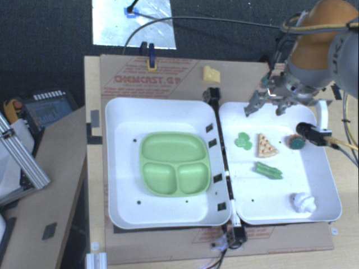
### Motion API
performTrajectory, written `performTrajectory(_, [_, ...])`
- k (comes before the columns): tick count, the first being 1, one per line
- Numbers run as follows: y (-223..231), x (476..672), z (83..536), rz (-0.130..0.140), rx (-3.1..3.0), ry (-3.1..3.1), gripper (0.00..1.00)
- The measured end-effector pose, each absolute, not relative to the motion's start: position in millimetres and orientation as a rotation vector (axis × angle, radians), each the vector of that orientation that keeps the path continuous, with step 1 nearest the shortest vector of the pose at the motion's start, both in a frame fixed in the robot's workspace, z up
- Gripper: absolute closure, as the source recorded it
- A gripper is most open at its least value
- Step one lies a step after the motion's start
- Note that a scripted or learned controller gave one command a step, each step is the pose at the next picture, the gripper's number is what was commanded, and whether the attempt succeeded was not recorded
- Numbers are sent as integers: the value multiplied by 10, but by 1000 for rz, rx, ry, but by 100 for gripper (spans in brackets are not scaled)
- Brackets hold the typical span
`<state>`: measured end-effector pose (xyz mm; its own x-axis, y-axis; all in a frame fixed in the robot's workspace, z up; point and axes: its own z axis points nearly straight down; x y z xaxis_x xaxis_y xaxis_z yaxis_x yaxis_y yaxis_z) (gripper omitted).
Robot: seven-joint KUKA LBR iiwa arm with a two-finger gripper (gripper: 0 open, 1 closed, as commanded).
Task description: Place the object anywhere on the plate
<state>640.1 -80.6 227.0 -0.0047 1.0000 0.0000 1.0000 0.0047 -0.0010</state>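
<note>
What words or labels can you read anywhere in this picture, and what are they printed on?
"CHEMCAST GP": red print on the brown board behind the left bin.
Smaller red lines under it: too blurred to read.
Red print on the board's front edge: too blurred to read.
Screen of the handheld device at the left: unreadable.

Robotics lab, bench (67, 150), bins (120, 167), cables (224, 21)

Grey arm (342, 49), orange band, cables
</note>
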Motion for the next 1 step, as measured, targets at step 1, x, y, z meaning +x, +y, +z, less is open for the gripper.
performTrajectory(1, [-759,6431,1841,1,-2215,-2227,0])
